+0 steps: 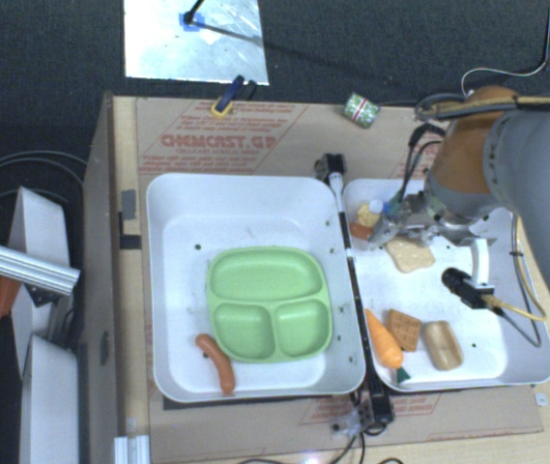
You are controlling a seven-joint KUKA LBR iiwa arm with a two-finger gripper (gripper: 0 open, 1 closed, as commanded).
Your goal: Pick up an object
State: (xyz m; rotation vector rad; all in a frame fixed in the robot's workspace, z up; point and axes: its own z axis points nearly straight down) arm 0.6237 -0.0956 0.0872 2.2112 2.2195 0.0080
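Sausage (217, 362) lies at near edge of left bin (173, 259), beside green tray (269, 303). Right bin (526, 356): carrot (383, 338), waffle (403, 329), bread roll (442, 345) near front. Farther back, toast slice (410, 254) sits just below gripper (397, 222); grip state can't be told.

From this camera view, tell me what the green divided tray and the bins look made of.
Green divided tray: seems moulded plastic, matte with a soft sheen; uniform pale green, rounded compartment ridges.
Left bin and right bin: probably plastic too, smooth white with rounded corners and rims.
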